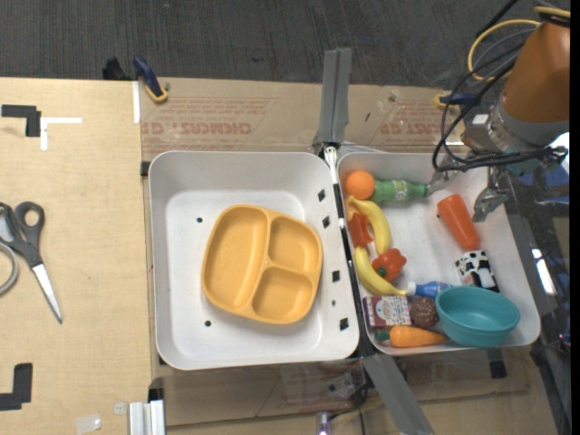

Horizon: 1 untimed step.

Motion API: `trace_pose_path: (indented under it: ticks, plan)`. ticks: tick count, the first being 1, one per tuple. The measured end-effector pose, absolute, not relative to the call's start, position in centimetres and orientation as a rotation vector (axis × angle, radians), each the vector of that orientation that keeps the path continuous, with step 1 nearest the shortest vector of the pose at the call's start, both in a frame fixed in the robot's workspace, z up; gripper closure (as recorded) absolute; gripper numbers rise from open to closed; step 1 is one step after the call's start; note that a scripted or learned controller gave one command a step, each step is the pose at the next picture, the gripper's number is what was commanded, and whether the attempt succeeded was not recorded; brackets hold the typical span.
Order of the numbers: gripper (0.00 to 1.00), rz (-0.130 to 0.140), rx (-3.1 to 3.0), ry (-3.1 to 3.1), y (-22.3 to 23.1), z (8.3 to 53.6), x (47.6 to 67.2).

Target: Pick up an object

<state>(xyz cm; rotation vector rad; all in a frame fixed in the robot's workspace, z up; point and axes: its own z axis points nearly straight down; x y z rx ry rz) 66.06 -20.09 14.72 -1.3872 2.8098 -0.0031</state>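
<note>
1. Orange cylinder (458,221) lies tilted by the right bin's (518,243) far right edge, beside the gripper (489,198).
2. Grip state: cannot tell; nothing seen held.
3. Descend straight and centre over it; the cow-print item (477,270) sits just nearside.
4. Left bin (172,270) carries a yellow divided plate (262,264); scissors (34,252) on worktop's left edge.

A yellow divided plate (262,264) is seen in the left bin (172,270). Toy foods and a teal bowl (477,314) are crowded in the right bin (524,270).
</note>
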Motion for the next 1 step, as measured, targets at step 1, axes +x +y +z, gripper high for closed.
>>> trace_pose_path:
  ticks: [1]
  plan:
    - [0.0, -0.032, -1.305, 2.837, -21.93, 10.99, 66.65]
